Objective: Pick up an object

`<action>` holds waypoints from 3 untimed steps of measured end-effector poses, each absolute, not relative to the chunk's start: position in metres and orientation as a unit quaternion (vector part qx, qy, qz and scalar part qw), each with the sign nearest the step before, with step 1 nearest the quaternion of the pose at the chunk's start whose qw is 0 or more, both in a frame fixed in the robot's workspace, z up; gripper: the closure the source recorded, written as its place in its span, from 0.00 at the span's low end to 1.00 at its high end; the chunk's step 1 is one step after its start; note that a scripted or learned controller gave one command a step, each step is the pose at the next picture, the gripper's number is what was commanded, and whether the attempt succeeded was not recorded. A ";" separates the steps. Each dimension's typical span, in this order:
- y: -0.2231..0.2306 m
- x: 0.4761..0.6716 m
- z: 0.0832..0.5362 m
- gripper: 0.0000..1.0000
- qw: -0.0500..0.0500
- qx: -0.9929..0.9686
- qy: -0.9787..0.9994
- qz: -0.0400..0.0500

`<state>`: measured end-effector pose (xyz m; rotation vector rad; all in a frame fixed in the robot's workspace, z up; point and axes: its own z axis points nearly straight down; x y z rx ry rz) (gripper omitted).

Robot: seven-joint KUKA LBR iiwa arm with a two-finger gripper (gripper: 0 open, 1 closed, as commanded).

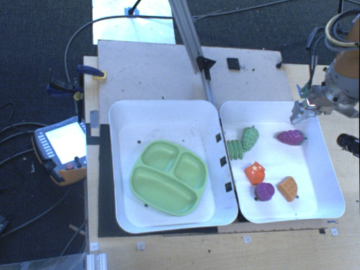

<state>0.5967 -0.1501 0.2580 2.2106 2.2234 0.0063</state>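
From my remote station I take the right bin [329, 167] as reference. The gripper [301, 112] hangs over its far right rim, nothing visible between its fingers; I cannot tell how wide they stand. Just beside it, inside the bin's far part, lies a purple grape bunch [290, 137]. Toward the bin's left wall sit two green ridged pieces [243, 141], touching. Nearer the bin's middle: an orange-red piece [255, 173], a purple piece [264, 192], an orange wedge [288, 188]. Left of the bin, the neighbouring bin [124, 122] carries a green divided tray [167, 177].
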 end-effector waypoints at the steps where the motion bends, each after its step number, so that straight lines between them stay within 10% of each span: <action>1: -0.107 0.611 0.251 1.00 0.001 0.704 0.710 0.001; 3: 0.007 0.627 0.232 1.00 0.000 0.704 0.711 0.001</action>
